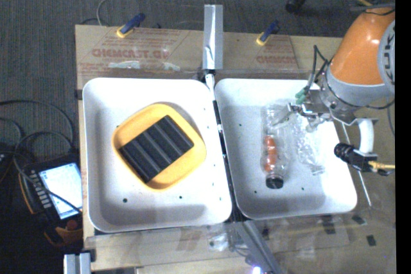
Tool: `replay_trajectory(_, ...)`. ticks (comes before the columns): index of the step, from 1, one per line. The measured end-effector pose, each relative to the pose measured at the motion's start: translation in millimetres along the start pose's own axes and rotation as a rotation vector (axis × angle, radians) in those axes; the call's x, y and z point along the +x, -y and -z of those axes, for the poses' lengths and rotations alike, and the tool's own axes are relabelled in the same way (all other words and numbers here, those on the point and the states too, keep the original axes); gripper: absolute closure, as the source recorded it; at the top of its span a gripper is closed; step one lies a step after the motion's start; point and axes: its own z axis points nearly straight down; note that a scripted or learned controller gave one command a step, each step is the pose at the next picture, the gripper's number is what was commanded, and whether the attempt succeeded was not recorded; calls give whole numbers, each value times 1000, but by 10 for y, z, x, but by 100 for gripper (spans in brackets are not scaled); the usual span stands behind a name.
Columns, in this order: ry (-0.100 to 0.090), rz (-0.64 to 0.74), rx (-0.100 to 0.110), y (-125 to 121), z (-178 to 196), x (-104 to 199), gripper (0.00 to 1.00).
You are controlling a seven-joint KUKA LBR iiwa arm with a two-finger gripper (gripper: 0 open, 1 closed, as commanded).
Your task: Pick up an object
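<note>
A clear plastic bottle [271, 152] with an orange label and a black cap lies lengthwise in the right bin [247, 199]. Crumpled clear plastic wrap [303, 145] lies just right of it. A yellow tray with a black ribbed insert [159, 145] rests in the left bin [103, 202]. My gripper [308, 113] hangs over the upper right part of the right bin, right above the crumpled plastic and to the upper right of the bottle. The orange band of the arm [366, 51] rises behind it.
A metal divider post [212, 35] stands at the back between the bins. Two blue and yellow clamps [130, 24] hold the cardboard at the rear. A tablet [59, 187] lies on the floor at the left. A black cylindrical fitting [350, 154] juts out at the bin's right rim.
</note>
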Motion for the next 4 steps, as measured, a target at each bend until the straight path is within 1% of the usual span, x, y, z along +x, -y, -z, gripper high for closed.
replay_trajectory(1, 0, 92, 1, 75, -938, 277, 0)
replay_trajectory(2, 9, 157, -15, -32, -1155, 279, 0)
replay_trajectory(3, 4, 158, -22, -51, -1045, 300, 100)
replay_trajectory(4, 5, 206, 0, -805, -249, 566, 100)
